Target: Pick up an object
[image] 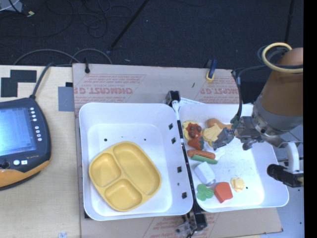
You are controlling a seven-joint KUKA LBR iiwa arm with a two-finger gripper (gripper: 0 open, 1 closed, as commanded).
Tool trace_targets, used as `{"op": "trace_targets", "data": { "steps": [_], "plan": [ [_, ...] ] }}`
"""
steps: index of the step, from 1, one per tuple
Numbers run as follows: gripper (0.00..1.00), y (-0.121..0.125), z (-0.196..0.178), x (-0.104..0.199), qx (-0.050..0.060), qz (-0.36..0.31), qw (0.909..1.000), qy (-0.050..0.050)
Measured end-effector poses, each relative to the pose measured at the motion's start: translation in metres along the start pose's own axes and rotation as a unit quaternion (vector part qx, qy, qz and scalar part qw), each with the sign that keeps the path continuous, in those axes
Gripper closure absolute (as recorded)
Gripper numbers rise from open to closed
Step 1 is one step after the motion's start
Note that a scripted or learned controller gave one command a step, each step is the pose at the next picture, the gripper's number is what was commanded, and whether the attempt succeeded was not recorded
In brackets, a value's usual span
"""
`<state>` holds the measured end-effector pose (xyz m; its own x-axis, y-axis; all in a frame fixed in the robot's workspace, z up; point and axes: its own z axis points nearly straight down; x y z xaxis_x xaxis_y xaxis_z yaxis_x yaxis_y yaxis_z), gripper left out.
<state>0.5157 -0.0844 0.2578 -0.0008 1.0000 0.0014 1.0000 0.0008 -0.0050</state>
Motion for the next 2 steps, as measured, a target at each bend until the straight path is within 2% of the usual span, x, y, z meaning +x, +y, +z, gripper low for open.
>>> {"op": "trace_targets", "data": {
  "steps": [1,2],
  "plan": [
    [1.00,0.000,-0.010,-0.001,0.001,0.000,1.0000,0.000],
    [1.00,-0.040,-0.095,0.057,-0.004,-0.003,1.0000,0.000]
  ]
}}
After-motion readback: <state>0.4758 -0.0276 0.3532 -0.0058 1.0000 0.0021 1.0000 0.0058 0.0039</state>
